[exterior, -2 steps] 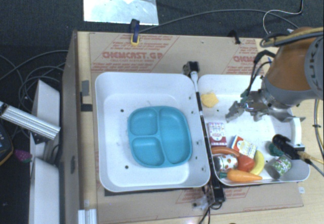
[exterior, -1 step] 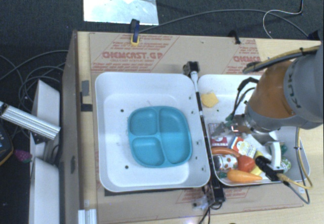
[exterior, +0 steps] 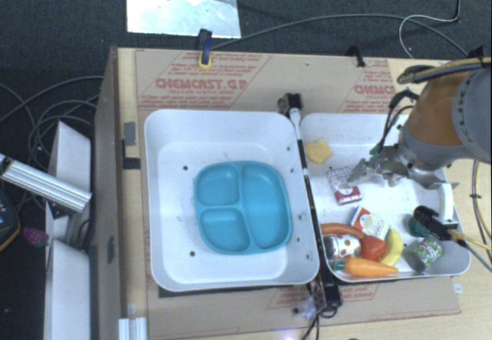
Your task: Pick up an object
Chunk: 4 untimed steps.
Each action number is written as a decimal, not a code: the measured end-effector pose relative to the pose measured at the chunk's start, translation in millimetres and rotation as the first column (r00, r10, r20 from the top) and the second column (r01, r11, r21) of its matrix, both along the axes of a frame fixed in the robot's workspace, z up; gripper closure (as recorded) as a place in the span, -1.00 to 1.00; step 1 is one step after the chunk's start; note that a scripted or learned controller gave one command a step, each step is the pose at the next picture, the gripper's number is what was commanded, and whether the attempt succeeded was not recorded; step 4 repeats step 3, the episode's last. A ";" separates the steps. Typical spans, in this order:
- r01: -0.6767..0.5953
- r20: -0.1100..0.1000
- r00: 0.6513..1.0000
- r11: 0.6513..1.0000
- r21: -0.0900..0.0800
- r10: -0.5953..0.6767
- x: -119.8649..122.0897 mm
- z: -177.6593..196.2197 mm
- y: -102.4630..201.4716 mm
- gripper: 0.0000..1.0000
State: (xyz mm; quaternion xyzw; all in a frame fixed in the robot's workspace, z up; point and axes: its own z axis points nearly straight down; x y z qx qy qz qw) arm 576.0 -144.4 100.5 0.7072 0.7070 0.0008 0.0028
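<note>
Red-white packet left of jaws

I'm seeing two white bins, the left one carrying a light blue divided plate. In the right bin I'm making out a pale yellow chunk, a red-and-white packet, an orange carrot, a yellow banana and a red tomato. The arm is showing grey with an orange band.

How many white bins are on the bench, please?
2. The left bin holds a blue divided plate. The right bin holds the small objects, with the gripper above it.
</note>
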 end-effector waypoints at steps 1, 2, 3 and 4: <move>-0.006 0.001 1.000 1.000 0.004 0.006 55.6 85.8 77.1 -1.00; -0.002 -0.004 1.000 1.000 0.003 0.002 12.1 -16.3 59.7 -1.00; -0.001 -0.005 1.000 1.000 0.003 0.001 -10.7 -16.3 55.3 -1.00; -0.001 -0.005 1.000 1.000 0.003 0.001 -10.7 -16.3 55.3 -1.00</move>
